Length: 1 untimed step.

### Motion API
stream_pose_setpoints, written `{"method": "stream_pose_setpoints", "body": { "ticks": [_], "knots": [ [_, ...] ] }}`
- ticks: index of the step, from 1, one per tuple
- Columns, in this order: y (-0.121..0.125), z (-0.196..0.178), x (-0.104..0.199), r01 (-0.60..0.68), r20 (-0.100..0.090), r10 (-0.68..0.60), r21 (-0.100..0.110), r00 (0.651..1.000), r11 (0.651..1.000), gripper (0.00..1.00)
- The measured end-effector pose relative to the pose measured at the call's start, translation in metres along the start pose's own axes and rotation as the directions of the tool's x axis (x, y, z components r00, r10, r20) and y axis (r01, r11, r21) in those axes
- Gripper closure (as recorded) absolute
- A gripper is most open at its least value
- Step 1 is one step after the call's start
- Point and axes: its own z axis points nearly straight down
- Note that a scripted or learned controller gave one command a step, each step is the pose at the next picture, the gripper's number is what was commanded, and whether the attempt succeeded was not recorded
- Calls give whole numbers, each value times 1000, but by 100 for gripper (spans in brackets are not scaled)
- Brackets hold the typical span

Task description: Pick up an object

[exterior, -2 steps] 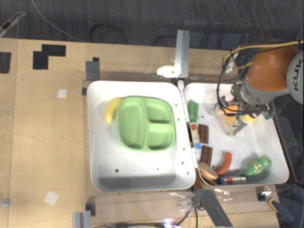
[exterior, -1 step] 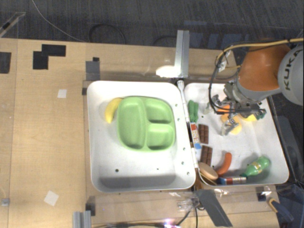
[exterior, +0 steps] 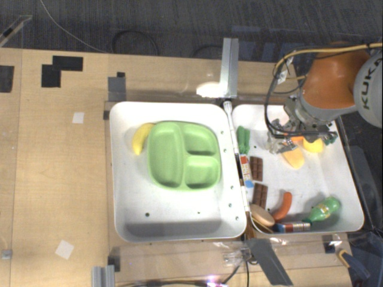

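You see black squares (exterior: pixel 61 69) on the table (exterior: pixel 54 178). A thin cable (exterior: pixel 66 26) crosses the dark floor (exterior: pixel 149 11).

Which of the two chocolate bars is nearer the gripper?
The upper chocolate bar, beside the green pepper. It lies nearer the gripper than the lower bar, which sits next to the sausage.

Claw (exterior: pixel 294 137) fingers hidden under wrist; banana (exterior: pixel 140 138) half tucked behind green tray (exterior: pixel 182 155).

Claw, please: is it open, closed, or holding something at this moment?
Claw: cannot be told; it is low in the right bin, over the orange-yellow piece.
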Motion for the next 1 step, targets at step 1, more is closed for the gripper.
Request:
{"method": "stream_pose_setpoints", "body": {
  "ticks": [1],
  "knots": [
    [-69,-54,33,335,-15,-335,-11,942,942,100]
  ]
}}
